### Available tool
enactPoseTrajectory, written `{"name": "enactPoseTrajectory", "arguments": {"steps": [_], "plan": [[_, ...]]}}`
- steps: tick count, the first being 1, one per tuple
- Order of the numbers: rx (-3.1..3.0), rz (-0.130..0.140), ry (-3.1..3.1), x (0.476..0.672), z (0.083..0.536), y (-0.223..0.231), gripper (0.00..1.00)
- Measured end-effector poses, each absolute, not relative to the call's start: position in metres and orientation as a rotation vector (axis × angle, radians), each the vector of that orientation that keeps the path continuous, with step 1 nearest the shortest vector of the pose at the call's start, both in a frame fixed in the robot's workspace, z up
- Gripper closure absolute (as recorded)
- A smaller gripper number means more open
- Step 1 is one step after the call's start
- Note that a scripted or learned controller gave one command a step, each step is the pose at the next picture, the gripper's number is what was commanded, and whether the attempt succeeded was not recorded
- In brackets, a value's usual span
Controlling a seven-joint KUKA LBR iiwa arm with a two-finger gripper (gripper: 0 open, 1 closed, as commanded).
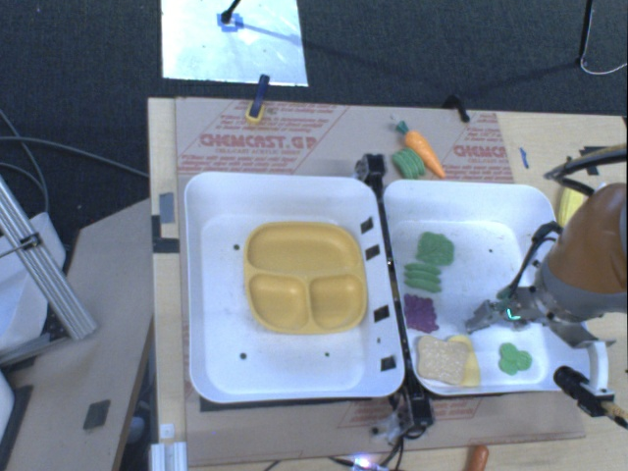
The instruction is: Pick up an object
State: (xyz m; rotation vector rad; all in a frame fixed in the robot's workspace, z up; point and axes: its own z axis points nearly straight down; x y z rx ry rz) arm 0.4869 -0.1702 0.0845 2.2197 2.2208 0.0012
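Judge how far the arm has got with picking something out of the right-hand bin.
Done: the arm has reached into the right bin, its gripper low among the toy foods. In hand: nothing visible; whether it grips is unclear. Left: the purple piece, cracker and green piece all lie on the floor.

The 1 arm [589,258] enters from the right edge of the scene, its orange band uppermost and the grey wrist section below it, bent downward and leftward. The wrist sits low, toward the near right part of the scene. From it the gripper [488,314] extends left, lying almost level, with a small green light glowing at its base. Its 2 fingers are too small and blurred to read.
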Motion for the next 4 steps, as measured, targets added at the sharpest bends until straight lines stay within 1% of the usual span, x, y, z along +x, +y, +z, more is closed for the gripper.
{"name": "enactPoseTrajectory", "arguments": {"steps": [1,2,3,4], "plan": [[2.205,0.011,2.235,0.536,0.101,-0.082,0.00],[2.218,0.001,2.212,0.586,0.085,-0.178,0.00],[2.218,0.002,2.217,0.594,0.117,-0.209,0.00],[2.214,0.007,2.215,0.533,0.087,-0.207,0.00]]}}
